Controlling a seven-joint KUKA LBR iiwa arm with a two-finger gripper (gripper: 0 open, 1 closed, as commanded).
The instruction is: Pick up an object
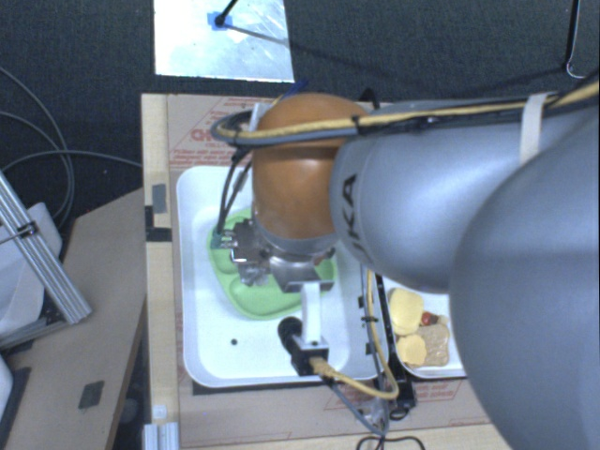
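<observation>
Since the wrist hides the gripper, leaving its grip state unreadable over the green object at the left bin's 12 o'clock, we risk grazing that flat piece and lifting nothing.

Around my bench, a pale wooden top edged in printed cardboard, the floor is dark carpet with thin black cables curling across it. A shiny silver sheet lies flat on the carpet beyond the far edge, catching a soft glare. To one side stand slanted aluminium rails beside a tan board.
</observation>
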